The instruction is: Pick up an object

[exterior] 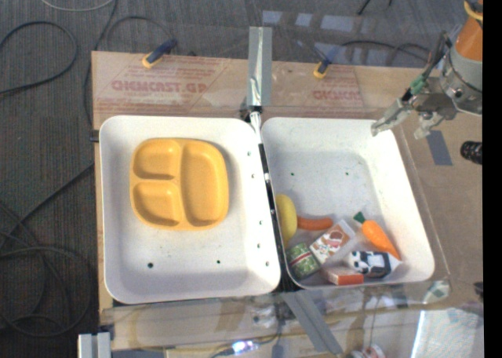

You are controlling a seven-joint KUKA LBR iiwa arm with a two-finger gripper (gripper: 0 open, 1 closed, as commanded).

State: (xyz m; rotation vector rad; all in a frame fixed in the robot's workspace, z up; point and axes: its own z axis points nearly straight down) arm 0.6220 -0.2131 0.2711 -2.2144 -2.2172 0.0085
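Yellow divided tray (180,182) in left bin (110,270), cables (47,42) on floor

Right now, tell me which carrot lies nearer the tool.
The carrot with the green top, by the right bin's right wall; the other carrot lies beside the lemon.

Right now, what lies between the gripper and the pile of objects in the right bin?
In the camera view, bare white bin floor. The gripper hangs over the bin's upper right rim; the pile, including the carrot, sits along the near edge.
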